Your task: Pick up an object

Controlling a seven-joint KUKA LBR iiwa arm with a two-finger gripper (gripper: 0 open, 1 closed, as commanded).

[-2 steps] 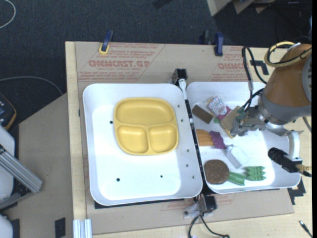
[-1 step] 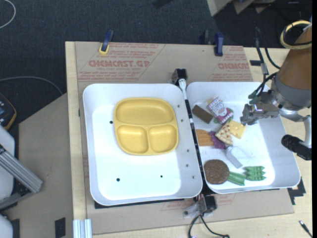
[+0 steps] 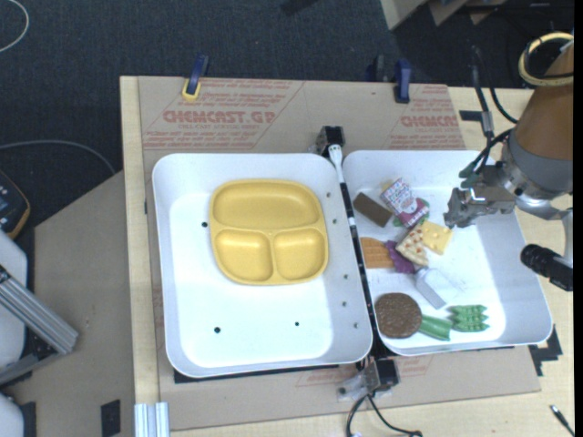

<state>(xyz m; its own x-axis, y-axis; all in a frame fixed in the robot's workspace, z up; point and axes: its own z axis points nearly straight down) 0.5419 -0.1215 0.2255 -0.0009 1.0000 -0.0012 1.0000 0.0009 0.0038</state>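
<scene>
Left bin [image 3: 178, 271]: 1 yellow 3-section plate [image 3: 269, 230], well left of the fingers. Right bin [image 3: 533, 321]: brown block [image 3: 371, 209], pink-white packet [image 3: 401, 194], orange cracker [image 3: 374, 253], round brown patty [image 3: 398, 315], green pea pods [image 3: 468, 316]. Cheese wedge [image 3: 424, 241] sits just left of and below the gripper [image 3: 458, 212]. Fingers point down over the bin; can't tell if apart or together. Nothing visibly held.
</scene>
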